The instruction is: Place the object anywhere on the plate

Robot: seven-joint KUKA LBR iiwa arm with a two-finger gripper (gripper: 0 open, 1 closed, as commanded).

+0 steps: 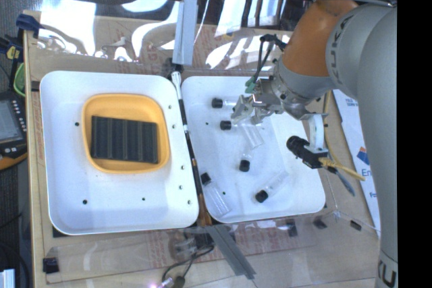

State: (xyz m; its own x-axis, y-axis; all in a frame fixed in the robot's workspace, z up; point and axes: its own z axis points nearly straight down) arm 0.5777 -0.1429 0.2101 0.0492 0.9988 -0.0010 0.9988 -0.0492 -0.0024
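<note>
Several small clear vials with black caps lie scattered in the right bin (pixel 307 195): one capped vial (pixel 248 139) just below the gripper, another (pixel 270 187) near the bin's lower right, a third (pixel 212 192) by the lower left corner, and loose black caps between them. None of them is on the plate (pixel 125 104) — a yellow, rounded-square dish with a dark ribbed insert, resting in the left bin (pixel 61 199), well apart from the vials. The gripper (pixel 243 110) hangs over the upper middle of the right bin; whether its fingers are open or closed I cannot tell. The grey arm (pixel 364 64) with its orange band reaches in from the right, above the counter (pixel 101 256).
</note>
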